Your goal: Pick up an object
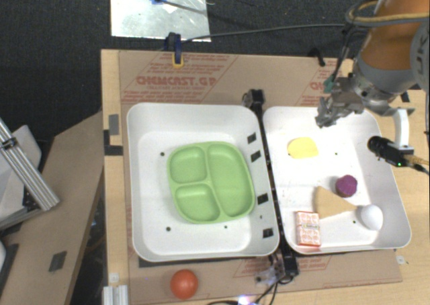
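While my jaws [325, 119] hang over right bin [396, 193], opening unreadable, nothing visibly held | yellow piece [302, 148] just below-left: looks light, flat, maybe slippery | pinch across edges.

Bright, even light; slight softness

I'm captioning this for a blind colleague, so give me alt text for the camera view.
A grey and orange robot arm's gripper hovers over the far edge of the right white bin, which holds a yellow disc, purple ball, tan wedge, white egg and small red-patterned box. The left bin holds a green divided tray.
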`<action>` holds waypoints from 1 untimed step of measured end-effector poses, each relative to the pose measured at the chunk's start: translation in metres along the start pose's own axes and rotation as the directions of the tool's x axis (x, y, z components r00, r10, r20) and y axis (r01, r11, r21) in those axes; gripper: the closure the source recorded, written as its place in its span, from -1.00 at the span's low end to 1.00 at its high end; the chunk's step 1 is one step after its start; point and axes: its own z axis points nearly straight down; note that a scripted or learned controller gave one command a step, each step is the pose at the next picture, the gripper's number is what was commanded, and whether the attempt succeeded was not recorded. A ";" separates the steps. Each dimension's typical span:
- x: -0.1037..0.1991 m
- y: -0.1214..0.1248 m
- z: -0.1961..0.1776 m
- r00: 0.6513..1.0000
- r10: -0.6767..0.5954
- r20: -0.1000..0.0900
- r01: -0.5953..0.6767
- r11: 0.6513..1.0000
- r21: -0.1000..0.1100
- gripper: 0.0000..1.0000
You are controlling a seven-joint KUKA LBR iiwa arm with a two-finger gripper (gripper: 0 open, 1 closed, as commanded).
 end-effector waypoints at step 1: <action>0.050 0.009 0.016 1.000 0.000 0.000 0.000 1.000 0.000 1.00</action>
